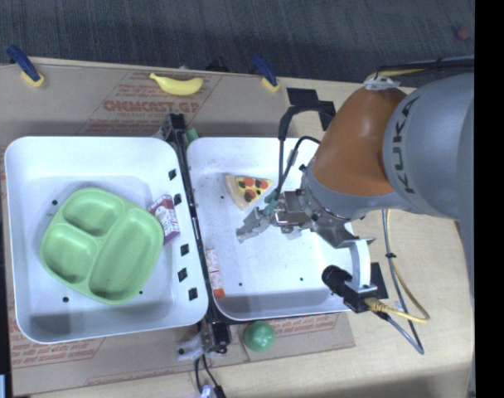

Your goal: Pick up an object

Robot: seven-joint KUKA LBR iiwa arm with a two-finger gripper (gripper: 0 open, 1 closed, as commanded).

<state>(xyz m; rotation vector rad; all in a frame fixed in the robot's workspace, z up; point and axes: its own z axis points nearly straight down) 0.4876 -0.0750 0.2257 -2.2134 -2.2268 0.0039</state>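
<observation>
A toy pizza slice (248,188) lies in the back left part of the right bin (268,301). My gripper (256,219) hangs just in front of and to the right of the slice, low over the bin floor. It is open, with nothing between its fingers. In the left bin (28,164) sits a green divided plate (101,243), and a small maroon packet (165,216) lies against the plate's right edge.
The arm's orange band (360,152) and grey body cover the right bin's right side. A yellow banana-shaped toy (177,82) lies on the cardboard behind the bins. A green ball (258,336) rests outside the right bin's front edge. Blue clamps (26,66) grip the back edge.
</observation>
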